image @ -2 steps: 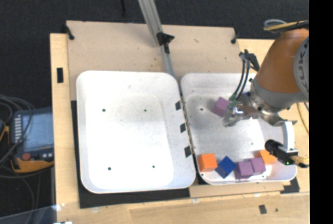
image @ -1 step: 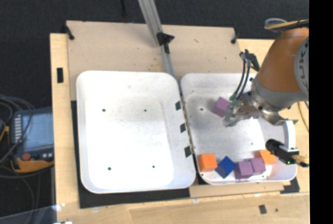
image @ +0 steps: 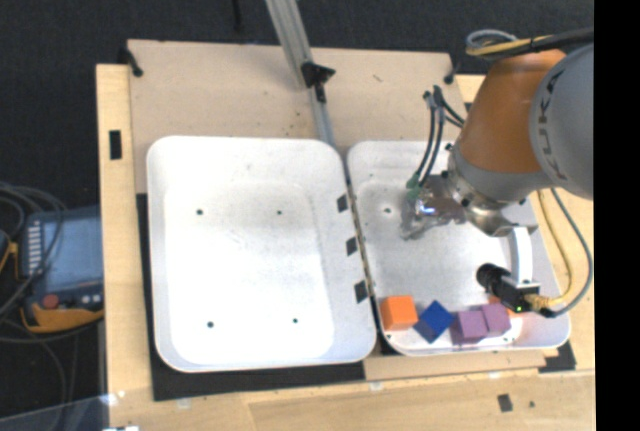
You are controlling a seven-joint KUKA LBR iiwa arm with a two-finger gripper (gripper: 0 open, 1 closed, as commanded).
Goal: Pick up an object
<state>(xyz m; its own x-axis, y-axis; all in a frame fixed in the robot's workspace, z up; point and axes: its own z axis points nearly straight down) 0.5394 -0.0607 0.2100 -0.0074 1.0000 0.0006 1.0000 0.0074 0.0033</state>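
My gripper hangs over the middle of the right bin, under the orange band of the arm. Along that bin's near edge lie an orange block, a blue block and a purple block, side by side. The gripper is well behind them, roughly above the bin's bare floor, and I see nothing between its fingers. The arm's wrist hides the bin's far right part.
The left bin sits beside the right one, split from it by a ridge with black clips. A slanted metal rail runs from the top toward the bins' junction. Cables and a black fitting hang at the right bin's right side.
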